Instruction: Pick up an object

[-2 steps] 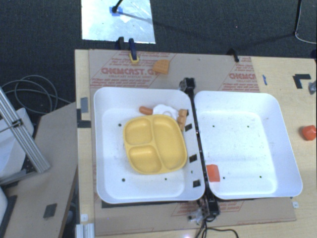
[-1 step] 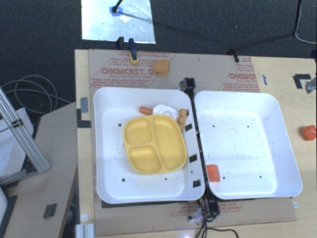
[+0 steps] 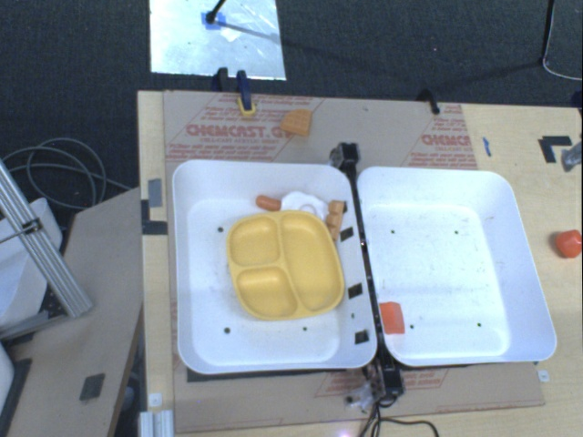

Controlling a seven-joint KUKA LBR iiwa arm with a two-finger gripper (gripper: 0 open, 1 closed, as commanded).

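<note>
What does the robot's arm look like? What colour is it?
A small shiny grey metal piece pokes in at the picture's right edge, beyond the far corner of the right shallow white plastic bin. It may belong to the arm, but that is a guess. It looks silvery grey and angular. So little of it is in the picture that bands, cables or markings cannot be told.

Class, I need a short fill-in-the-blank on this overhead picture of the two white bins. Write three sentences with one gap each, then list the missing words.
1. The yellow tray with three compartments lies in the ____ bin as the camera sees it.
2. The orange block lies in the right bin, near its ____ corner closest to the camera.
3. The small sausage lies just beyond the tray's ____ edge.

Missing words: left; left; far
</note>
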